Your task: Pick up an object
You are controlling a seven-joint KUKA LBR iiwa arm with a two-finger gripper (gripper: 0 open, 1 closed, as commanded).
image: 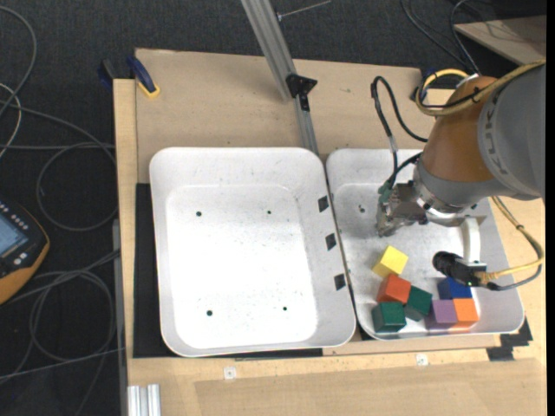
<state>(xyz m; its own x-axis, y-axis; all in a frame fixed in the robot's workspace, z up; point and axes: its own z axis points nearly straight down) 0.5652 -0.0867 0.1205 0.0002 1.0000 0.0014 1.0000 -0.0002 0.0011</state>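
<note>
Camera view is looking down at a slant on a wooden table that is carrying two shallow white bins side by side. The left bin is lying with its floor bare apart from dark specks. The right bin is holding a cluster of small blocks toward its near end: a yellow block is sitting nearest the bin's middle, an orange block is touching it just below, two green blocks are lying beside that, and a purple block, another orange block and a blue block are crowding together at the right. The grey arm, with its orange band, is reaching in from the right over this bin. Its end effector is hanging above the bin floor, near the yellow block but apart from it; whether it is spread or closed cannot be told, and no block is showing in its grip. A grey metal post is slanting across the table behind the bins.
</note>
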